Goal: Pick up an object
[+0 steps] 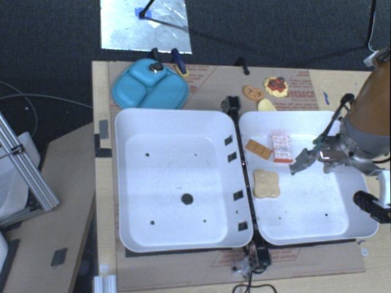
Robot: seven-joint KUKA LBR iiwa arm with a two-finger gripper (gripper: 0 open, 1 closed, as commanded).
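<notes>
Just jaws beside red-and-white packet (282,148)

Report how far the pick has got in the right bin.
Done: the arm has reached over the right bin, with the gripper just right of the red-and-white packet. In hand: nothing visible; the packet, the orange cracker and the bread slice all lie on the bin floor. Left: closing on one item and lifting it out.
</notes>
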